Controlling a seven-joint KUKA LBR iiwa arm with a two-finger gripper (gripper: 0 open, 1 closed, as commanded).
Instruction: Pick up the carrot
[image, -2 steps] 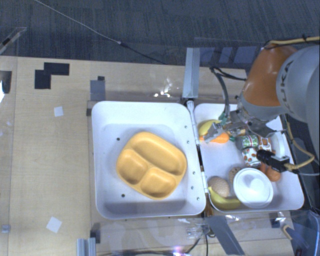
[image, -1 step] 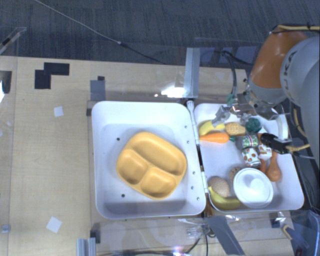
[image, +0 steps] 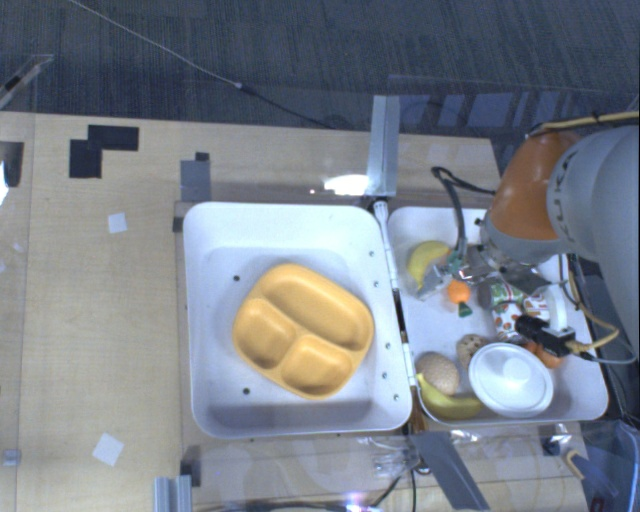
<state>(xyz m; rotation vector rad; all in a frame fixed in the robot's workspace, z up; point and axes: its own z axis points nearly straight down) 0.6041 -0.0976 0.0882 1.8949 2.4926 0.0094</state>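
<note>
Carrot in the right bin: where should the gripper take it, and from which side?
Only a small orange bit of the carrot shows, just below the gripper, with the lemon close on its left. Probably best gripped on that exposed end, coming straight down, fingers closing away from the lemon. Its long axis is hidden, so confirm first.

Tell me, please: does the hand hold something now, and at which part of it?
It cannot be told. The hand is low in the right bin, with a small orange piece, maybe the carrot, right at its tip, but the hold is too small to see.
</note>
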